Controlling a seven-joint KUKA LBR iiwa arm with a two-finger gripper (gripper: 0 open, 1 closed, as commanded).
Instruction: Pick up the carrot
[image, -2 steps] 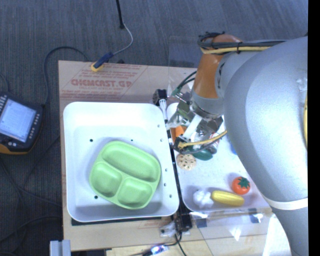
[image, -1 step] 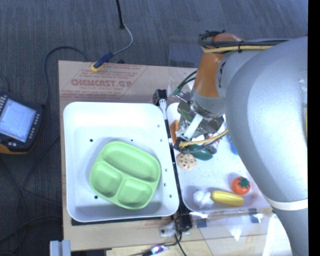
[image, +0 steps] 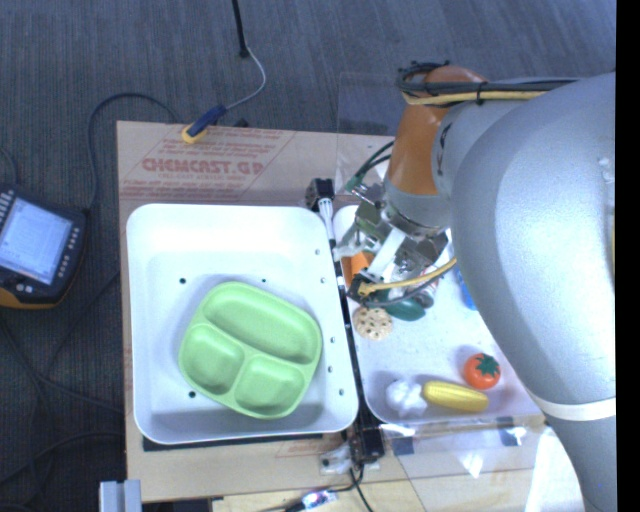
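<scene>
Operator: While the arm (image: 520, 200) reaches in from the right, where does the gripper (image: 378, 268) stand?

Technician: It is lowered into the upper left corner of the right bin (image: 440, 425), close to the wall that this bin shares with the left bin (image: 230, 225). Whether it is released or clenched cannot be told; cables and the wrist body cover the working end.

Operator: Locate the carrot (image: 355, 265).

Technician: An orange piece, apparently the carrot, lies against the left wall of the right bin, directly at the gripper. Only a small part shows. Whether it is grasped cannot be told.

Operator: State the neighbouring items.

Technician: A cookie (image: 372, 321) lies just below the gripper, near the same wall. A teal object (image: 408, 309) lies beside the cookie, to its right. A tomato (image: 482, 370), a banana (image: 455, 396) and a white object (image: 405, 394) occupy the lower part of the bin, well apart from the gripper.

Operator: State the open room.

Technician: Bare floor shows between the cookie and the banana. The left bin holds a green divided plate (image: 252, 347), tilted across its floor, with bare margin along all four walls.
</scene>
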